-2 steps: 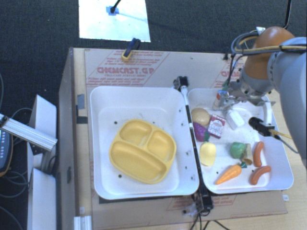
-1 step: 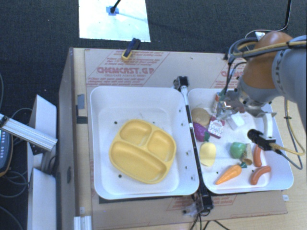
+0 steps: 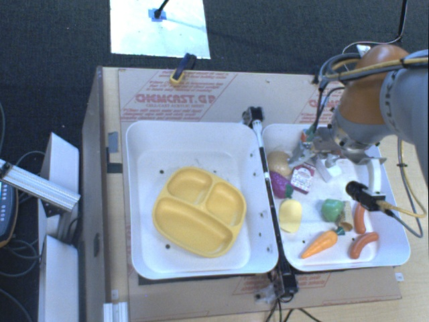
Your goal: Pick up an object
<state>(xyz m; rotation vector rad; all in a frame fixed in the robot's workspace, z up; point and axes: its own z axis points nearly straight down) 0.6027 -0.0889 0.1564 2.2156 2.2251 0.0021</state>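
A dark carpeted floor (image 3: 281, 19) surrounds the table (image 3: 201, 89), topped with printed cardboard. On it sit two white bins: the left bin (image 3: 144, 153) holds a yellow divided tray (image 3: 199, 210). Over the right bin (image 3: 395, 243) hangs the gripper (image 3: 320, 157); whether it is spread or closed, I cannot tell. Below it lie a carrot (image 3: 319, 243), two sausages (image 3: 362, 243) and a green toy (image 3: 332, 210).

Right bin (image 3: 401, 252) crowded: carrot (image 3: 320, 243), sausages (image 3: 362, 244), green piece (image 3: 332, 210). Left bin (image 3: 144, 263) open around yellow tray (image 3: 199, 210).
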